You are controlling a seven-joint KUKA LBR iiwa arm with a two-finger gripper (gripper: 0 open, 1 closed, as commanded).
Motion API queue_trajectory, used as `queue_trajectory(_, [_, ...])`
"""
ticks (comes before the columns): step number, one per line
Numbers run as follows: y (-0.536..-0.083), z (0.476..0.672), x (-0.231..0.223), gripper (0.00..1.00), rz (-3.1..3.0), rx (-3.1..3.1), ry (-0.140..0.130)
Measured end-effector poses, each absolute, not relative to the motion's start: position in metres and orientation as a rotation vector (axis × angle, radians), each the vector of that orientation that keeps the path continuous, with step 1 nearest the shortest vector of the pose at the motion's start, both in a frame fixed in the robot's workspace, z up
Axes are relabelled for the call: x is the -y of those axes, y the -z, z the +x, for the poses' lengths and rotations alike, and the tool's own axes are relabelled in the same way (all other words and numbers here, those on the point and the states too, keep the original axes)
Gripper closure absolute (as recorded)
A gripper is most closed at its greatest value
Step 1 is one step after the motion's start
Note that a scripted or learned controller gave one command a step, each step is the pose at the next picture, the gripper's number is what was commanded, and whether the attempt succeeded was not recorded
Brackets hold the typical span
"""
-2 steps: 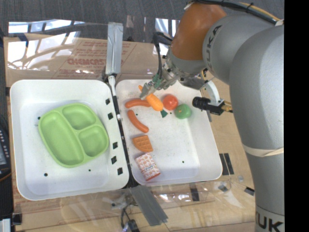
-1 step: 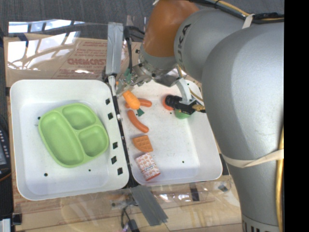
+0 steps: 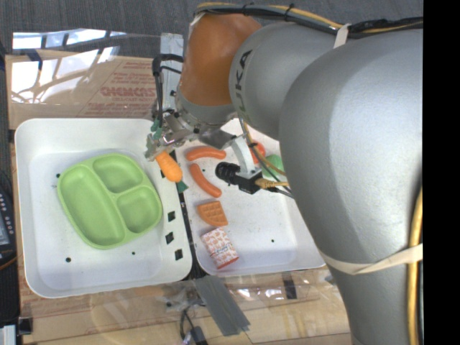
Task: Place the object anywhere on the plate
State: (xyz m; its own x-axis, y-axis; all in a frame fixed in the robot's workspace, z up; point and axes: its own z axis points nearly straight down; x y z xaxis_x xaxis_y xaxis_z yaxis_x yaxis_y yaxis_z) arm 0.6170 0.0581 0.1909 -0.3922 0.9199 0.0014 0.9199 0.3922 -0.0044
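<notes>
The gripper (image 3: 162, 149) pinches the toy carrot (image 3: 169, 167) above the bins' shared edge. It should carry it left, clear of the rim, releasing low over the green plate (image 3: 108, 200).

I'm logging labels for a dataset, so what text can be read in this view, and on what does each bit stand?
"KUKA": dark letters running vertically on the grey arm, partly cut off.
Red print on the cardboard behind the bins: several lines, too blurred to read.
Red-and-white packet in the right bin: printing too small to read.
</notes>
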Motion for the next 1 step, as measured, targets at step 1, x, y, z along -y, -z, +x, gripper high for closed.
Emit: queue_trajectory(1, [-0.3014, 0.5807, -0.0052, 1.0, -1.756, 2.609, 0.001])
